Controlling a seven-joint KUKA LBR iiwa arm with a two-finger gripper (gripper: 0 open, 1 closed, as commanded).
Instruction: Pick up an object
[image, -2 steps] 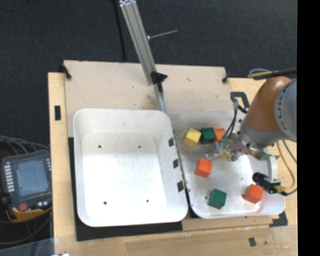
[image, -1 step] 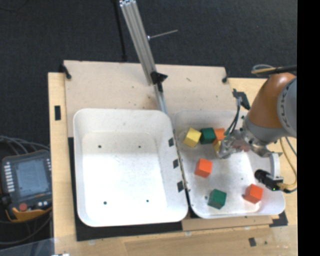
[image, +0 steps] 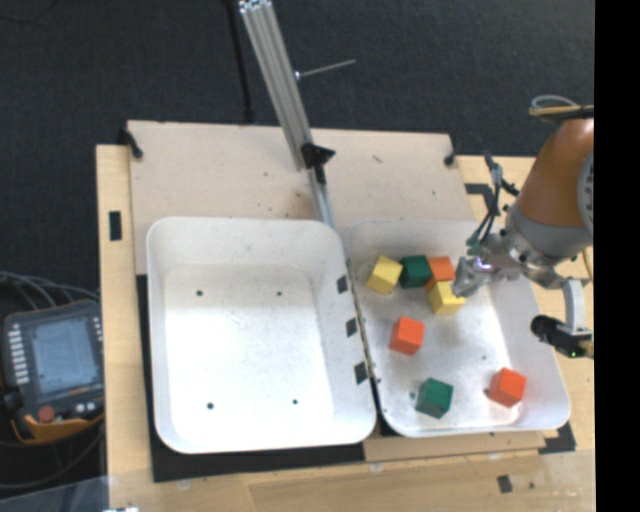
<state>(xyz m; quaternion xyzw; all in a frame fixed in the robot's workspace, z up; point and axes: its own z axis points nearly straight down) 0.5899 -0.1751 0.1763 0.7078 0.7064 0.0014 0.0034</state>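
Several small blocks lie in the right bin (image: 540, 400). A yellow block (image: 383, 274), a green block (image: 415, 271) and an orange block (image: 441, 268) form a row near the bin's far side. A second yellow block (image: 444, 297) sits just below that row. My gripper (image: 466, 279) hangs right beside this yellow block, at its upper right corner, low in the bin. An orange block (image: 406, 335) lies mid-bin, a green block (image: 434, 397) and an orange-red block (image: 507, 386) lie near the front.
The left bin (image: 170, 330) stands beside the right one, with black clips along the shared wall. A slanted metal pole (image: 285, 90) rises from the back of the bench. A teach pendant (image: 55, 360) lies off the bench at the left.
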